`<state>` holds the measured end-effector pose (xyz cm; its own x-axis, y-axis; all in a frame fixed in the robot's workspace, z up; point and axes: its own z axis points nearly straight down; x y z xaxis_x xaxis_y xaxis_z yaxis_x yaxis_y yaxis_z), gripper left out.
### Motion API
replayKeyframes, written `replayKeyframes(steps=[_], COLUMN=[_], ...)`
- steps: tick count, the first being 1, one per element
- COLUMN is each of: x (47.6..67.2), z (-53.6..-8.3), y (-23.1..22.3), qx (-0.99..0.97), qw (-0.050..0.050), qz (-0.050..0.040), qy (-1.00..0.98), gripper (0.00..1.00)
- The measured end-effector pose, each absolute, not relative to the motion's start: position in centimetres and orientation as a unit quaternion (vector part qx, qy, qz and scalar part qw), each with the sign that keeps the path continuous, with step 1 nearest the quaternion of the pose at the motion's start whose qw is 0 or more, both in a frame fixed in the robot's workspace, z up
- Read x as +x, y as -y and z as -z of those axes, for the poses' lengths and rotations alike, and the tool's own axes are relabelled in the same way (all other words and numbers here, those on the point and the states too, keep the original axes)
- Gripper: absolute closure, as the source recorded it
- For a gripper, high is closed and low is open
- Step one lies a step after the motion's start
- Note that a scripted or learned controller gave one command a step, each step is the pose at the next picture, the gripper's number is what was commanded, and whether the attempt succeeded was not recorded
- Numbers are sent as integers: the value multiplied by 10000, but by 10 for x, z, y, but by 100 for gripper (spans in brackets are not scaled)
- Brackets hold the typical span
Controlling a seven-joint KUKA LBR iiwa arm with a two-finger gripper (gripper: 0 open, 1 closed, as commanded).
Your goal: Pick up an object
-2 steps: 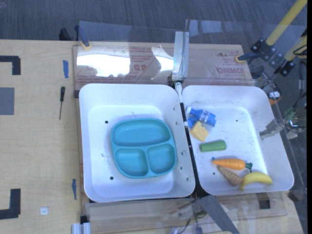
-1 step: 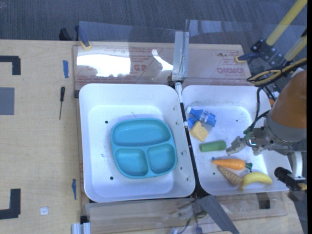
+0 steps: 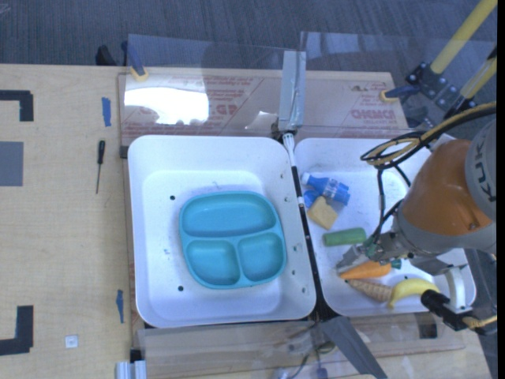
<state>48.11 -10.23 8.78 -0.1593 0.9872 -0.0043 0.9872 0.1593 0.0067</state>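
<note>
Carrot [image 3: 364, 271] lies just beside and slightly below the gripper [image 3: 369, 253], its long axis running left-right, tip pointing left. A green block [image 3: 345, 236] sits just above-left. Whether the gripper grips anything, I cannot tell.

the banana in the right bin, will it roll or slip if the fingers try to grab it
The banana looks curved, so it would probably rock or pivot rather than roll far. Its skin looks smooth, likely slippery. It lies close to the cone, which may get nudged.
</note>
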Motion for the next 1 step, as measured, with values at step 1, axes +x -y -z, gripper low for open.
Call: replayKeyframes(steps=[1], x=[558], z=[-87], y=[106], qx=[7109], qw=[33], qz=[-20], qy=[-7033], gripper=[0])
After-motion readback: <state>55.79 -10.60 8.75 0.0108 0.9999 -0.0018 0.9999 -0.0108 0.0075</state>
